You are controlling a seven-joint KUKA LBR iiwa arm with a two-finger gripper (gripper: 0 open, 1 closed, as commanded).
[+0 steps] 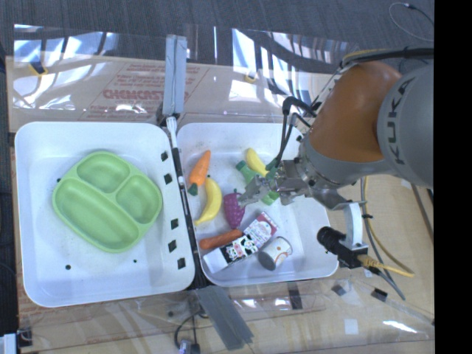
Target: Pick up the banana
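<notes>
Banana point(209, 201) hemmed between carrot point(199, 169) and grapes point(234, 209)

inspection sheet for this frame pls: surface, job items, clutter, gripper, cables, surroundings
Surface: two white bins side by side; left bin holds a green divided plate; right bin holds the toys.
Job's things: banana lies in the right bin near its left wall, free of the gripper.
Clutter: carrot, second carrot, purple grapes, small yellow piece, milk carton, small can.
Grippers: gripper low over the right bin's middle, right of the banana; finger state unclear.
Cables: black cables on the arm; yellow cable at right.
Surroundings: cardboard sheet behind the bins.
</notes>
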